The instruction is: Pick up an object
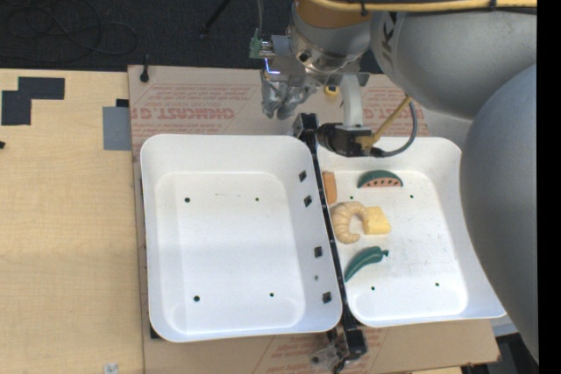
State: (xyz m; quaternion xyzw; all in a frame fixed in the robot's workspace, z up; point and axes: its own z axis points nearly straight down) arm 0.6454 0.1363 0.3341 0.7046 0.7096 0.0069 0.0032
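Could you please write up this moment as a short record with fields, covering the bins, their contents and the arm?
left bin: white, shallow, no items seen in it
right bin: white, shallow, holds all the items
items: watermelon slice, croissant, yellow block touching the croissant, green pepper, orange stick by the divider
arm: grey with orange band, reaching in from the right
gripper: above the far edge of the bins, near the divider
task state: no item lifted yet

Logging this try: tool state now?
Tool: cannot be told; it hangs above the back rim between the two bins, nothing seen in it.
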